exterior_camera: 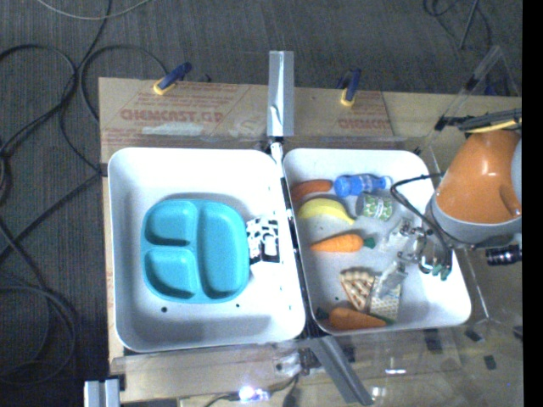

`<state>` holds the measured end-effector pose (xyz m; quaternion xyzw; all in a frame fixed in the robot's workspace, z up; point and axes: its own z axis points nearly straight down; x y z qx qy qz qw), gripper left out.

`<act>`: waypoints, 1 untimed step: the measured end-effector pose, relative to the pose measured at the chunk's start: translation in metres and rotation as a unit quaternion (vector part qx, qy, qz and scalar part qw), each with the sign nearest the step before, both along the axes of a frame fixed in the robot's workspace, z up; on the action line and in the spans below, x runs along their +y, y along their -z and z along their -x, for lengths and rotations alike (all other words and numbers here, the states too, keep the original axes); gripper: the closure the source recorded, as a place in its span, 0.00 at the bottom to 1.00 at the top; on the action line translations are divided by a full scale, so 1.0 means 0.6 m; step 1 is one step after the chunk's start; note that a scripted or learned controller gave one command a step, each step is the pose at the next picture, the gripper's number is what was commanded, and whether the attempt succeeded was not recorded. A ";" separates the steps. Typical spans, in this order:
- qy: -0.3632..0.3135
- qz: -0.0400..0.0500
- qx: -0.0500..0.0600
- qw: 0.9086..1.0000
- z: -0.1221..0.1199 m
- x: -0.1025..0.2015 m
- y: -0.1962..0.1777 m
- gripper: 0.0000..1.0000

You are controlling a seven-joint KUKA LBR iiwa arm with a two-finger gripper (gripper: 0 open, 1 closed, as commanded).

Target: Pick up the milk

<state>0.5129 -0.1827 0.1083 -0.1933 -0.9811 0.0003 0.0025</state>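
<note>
The milk (263, 238) is a small carton with black and white cow patches. It lies in the left bin (127, 227), against the right rim of the blue divided plate (197, 248) and close to the wall between the two bins. My gripper (392, 280) hangs low over the right bin (441, 308), beside a waffle piece (360, 287). It is well to the right of the milk and apart from it. The orange wrist band (479, 185) sits above the bin's right edge.
The right bin holds a blue water bottle (361, 183), a green can (375, 205), a banana (324, 210), a sausage (310, 189) and two carrots (338, 243) (356, 318). A metal post (280, 91) stands behind the bins, between two clamps.
</note>
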 end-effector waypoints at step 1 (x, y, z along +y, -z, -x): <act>0.111 -0.001 -0.001 0.994 -0.050 0.116 -0.093 0.00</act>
